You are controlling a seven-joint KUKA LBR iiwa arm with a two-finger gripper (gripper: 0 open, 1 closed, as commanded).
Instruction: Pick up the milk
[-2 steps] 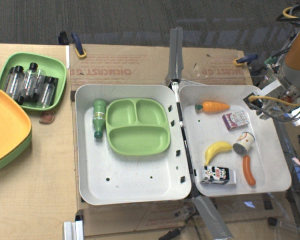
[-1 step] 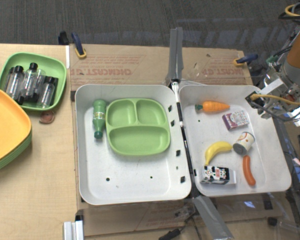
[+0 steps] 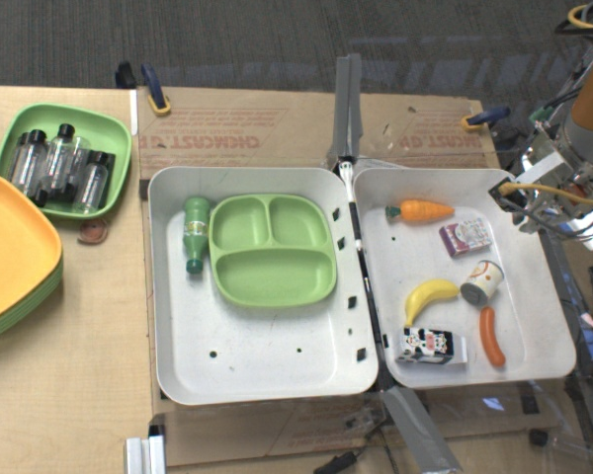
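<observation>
The milk (image 3: 430,346) is a small carton with a black-and-white cow pattern. It lies on its side near the front edge of the right bin (image 3: 534,363), just below a banana (image 3: 428,297). My gripper (image 3: 522,197) hangs over the right bin's far right rim, well away from the milk, up and to its right. Nothing is seen held in it.
The right bin also holds a carrot (image 3: 425,209), a purple-and-white packet (image 3: 465,236), a small white cup (image 3: 481,281) and a red sausage (image 3: 491,336). In the left bin are a green divided plate (image 3: 273,250) and a green bottle (image 3: 195,232). Orange plates and a green tray of bottles sit at the far left.
</observation>
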